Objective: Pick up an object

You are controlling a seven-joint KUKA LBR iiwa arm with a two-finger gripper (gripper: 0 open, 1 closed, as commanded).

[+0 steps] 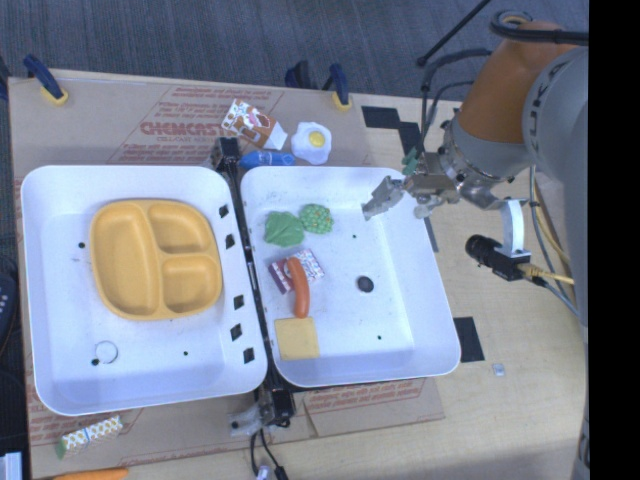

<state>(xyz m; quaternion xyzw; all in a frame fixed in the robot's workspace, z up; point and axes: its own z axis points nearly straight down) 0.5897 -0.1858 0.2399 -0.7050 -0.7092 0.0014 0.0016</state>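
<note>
Brown cardboard printed with red lettering covers the desk [190, 118], and beyond its far edge we see grey carpet [200, 18]; blue clamps [45, 78] grip the cardboard along that far side. Two shallow white bins sit side by side on it. In the left bin [50, 368] we find a yellow divided plate [155, 258] lying flat, and a small clear ring [105, 352] near the front left corner. The right bin [420, 308] holds the candidates for picking: a green leafy piece [284, 229] and a darker green round piece [317, 218] just beside it toward the far left, an orange-red sausage [299, 285] lying against a small striped packet [307, 265] nearer the middle, a yellow square block [296, 338] by the near wall, and a small dark disc [365, 284] set apart to the right. Outside the bins, on the far side, rest a small printed carton [246, 122], a blue item [266, 158] and a white-and-yellow fried egg toy [313, 142]. We see the jaws [383, 198] above the right bin's far right corner, with nothing visibly between them; we cannot tell how wide they stand.
</note>
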